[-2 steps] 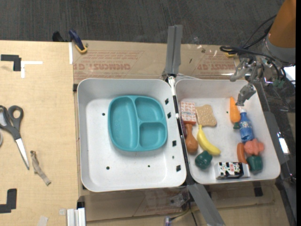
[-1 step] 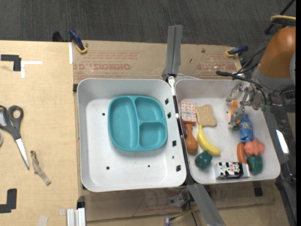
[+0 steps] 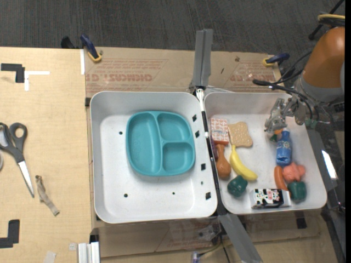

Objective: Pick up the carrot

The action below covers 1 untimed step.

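Well below the pincer (image 3: 274,124), whose spread I cannot tell, lies the carrot (image 3: 280,177).

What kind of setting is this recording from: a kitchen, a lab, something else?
Most likely a robot lab bench, not a kitchen: two white bins clamped onto cardboard, toy food such as a banana, and scissors lying on the bench beside them.

Robotics lab bench, not a home: two shallow white bins (image 3: 98,163) are sitting side by side on taped-down cardboard (image 3: 142,73) held with blue-and-yellow clamps (image 3: 90,47). Toy plastic food (image 3: 241,166) is lying in the right bin, a teal divided plate (image 3: 160,143) in the left. Scissors (image 3: 17,152) are lying on the plywood top (image 3: 44,201), and cables are trailing off the arm (image 3: 323,64).
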{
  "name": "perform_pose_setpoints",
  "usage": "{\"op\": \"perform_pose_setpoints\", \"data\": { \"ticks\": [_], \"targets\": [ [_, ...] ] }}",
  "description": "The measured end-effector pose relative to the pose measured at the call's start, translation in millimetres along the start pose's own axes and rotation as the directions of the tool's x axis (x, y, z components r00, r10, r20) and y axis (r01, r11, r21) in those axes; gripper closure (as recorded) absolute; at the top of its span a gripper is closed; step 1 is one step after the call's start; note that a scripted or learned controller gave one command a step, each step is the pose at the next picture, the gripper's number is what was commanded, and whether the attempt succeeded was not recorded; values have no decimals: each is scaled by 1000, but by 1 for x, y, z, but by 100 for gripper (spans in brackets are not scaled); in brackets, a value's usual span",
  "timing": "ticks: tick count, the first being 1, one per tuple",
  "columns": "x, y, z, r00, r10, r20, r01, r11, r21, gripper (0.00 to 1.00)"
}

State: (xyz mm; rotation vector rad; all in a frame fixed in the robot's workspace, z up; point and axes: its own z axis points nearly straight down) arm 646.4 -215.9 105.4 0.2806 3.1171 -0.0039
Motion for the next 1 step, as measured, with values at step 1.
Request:
{"op": "perform_pose_setpoints", "data": {
  "ticks": [1],
  "targets": [
    [25,43,-71,998,64,-7,-64,998,-1,100]
  ]
}}
